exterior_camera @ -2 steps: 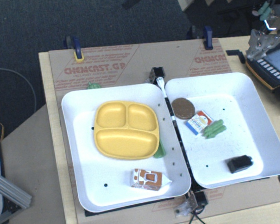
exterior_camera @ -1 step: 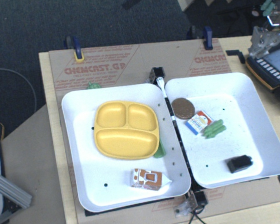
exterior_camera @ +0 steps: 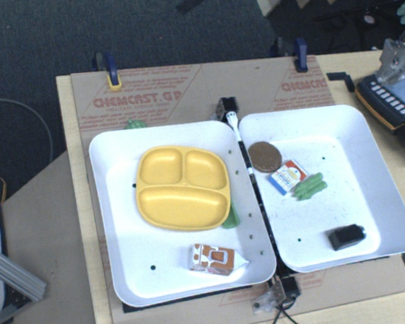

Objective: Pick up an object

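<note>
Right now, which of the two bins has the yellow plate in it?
The left bin holds the yellow plate, which fills most of its upper half. The right bin holds only small items, such as a brown disc.

Two bins are set side by side on the bench. In the left bin (exterior_camera: 115,225) a tray (exterior_camera: 182,187) is placed toward the far side, with a packet (exterior_camera: 213,259) lying nearer, by the near rim. In the right bin (exterior_camera: 378,174) a disc (exterior_camera: 265,156) is found far left, a carton (exterior_camera: 288,176) just right of it, a pod (exterior_camera: 309,186) touching the carton, and a block (exterior_camera: 346,236) near the near rim.
</note>
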Controlling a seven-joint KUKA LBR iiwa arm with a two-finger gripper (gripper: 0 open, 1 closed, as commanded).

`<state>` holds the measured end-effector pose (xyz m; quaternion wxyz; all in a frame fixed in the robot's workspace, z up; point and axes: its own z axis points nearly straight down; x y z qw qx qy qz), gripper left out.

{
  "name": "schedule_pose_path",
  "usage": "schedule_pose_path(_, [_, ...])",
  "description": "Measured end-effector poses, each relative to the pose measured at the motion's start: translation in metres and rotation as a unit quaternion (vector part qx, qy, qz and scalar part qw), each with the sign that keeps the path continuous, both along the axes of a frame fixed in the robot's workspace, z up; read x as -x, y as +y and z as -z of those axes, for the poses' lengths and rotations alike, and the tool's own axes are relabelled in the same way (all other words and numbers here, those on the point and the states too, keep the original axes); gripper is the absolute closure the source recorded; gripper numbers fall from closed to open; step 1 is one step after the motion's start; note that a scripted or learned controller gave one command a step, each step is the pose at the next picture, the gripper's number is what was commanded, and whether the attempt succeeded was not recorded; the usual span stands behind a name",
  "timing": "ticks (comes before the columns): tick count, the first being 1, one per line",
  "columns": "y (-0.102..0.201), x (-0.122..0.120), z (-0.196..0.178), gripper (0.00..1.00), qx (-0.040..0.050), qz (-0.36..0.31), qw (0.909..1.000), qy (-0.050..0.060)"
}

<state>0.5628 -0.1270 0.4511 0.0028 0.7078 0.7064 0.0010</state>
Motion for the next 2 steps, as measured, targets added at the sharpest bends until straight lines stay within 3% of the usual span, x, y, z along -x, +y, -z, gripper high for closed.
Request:
schedule_pose_path(1, [-0.036,0.027,-0.054,1.0,0.001,0.001,1.0,-0.002])
schedule_pose_path(2, [-0.101,0.072,-0.008,1.0,-0.0008,0.003,1.0,0.004])
